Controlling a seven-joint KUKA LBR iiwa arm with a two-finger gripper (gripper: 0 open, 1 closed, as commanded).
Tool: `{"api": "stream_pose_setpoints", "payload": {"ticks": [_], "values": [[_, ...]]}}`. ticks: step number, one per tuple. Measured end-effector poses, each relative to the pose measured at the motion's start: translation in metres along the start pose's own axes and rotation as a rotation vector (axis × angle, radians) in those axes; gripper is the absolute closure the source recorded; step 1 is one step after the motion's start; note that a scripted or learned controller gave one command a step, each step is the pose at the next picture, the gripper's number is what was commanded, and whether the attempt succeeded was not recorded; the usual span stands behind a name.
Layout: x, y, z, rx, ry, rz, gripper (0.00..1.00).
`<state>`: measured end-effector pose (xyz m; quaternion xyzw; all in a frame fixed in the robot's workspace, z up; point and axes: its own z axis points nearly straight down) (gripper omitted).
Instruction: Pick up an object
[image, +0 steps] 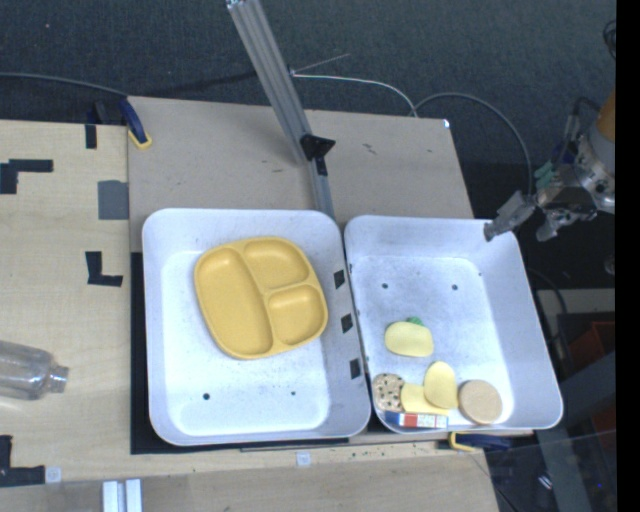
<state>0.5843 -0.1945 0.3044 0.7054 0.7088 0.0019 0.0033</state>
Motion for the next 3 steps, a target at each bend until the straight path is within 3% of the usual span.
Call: {"api": "stream_pose_setpoints", "payload": {"ticks": [1,2,3], "values": [[0.0,-0.003,-0.007,0.007,0.0,0.002,1.0],[0.0,0.037,0.064,0.013,0.002,0.002,1.0],[0.002,0.014,0.07,0.011,0.0,0.004,1.0]]}}
